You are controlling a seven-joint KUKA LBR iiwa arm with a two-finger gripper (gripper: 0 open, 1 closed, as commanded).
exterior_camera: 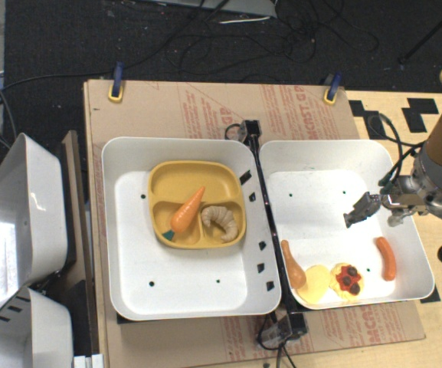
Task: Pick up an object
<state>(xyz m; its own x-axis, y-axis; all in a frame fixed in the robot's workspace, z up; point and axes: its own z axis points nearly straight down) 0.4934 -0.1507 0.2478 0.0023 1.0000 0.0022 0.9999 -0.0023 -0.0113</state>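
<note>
The jaws stand apart with nothing between them, the gripper (375, 209) hovering over bare floor of the right bin (320, 159). A sausage (387, 257) lies at its five o'clock, well clear. At seven o'clock sit a small pizza (348, 279) and a drumstick (293, 264) (both near the front wall). The left bin (129, 228) holds a yellow plate (167, 179) bearing a carrot (188, 210) and a shrimp (221, 221).

Right bin (312, 159) floor mostly open, sausage (387, 257), food (320, 278) along near wall
</note>
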